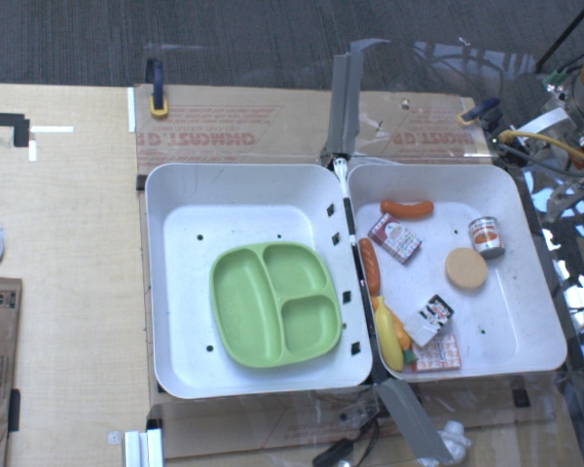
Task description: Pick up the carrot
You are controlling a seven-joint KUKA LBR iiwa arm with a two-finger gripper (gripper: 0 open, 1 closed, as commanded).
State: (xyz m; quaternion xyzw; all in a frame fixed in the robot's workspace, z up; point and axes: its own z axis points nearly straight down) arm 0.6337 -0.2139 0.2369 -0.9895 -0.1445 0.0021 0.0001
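Camera view: smooth tapered orange carrot [400, 332] beside glossy curved yellow banana [385, 339]; gripper state unreadable.

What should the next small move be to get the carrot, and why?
Likely swing the hand over the right bin's near left corner, above the carrot. What looks like the carrot lies there squeezed between a banana and a small carton, close to the bin wall, so lining up overhead before descending seems wise.
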